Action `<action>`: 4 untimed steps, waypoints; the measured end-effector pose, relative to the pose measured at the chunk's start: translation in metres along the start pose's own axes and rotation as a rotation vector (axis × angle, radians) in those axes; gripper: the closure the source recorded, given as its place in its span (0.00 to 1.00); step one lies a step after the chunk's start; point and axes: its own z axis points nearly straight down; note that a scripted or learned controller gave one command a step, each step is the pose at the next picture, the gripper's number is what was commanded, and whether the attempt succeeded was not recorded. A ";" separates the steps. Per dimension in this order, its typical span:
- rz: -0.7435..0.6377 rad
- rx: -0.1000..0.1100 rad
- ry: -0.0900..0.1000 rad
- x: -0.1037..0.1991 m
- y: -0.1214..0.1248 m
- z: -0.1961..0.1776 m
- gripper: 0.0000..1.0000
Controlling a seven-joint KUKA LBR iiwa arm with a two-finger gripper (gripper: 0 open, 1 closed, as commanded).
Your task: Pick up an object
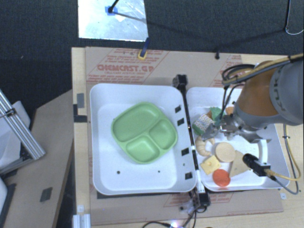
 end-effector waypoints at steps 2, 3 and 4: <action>-0.003 -0.020 0.002 0.002 0.007 0.013 1.00; -0.004 -0.010 -0.002 0.003 0.006 -0.051 1.00; -0.004 -0.010 -0.002 0.003 0.008 -0.105 1.00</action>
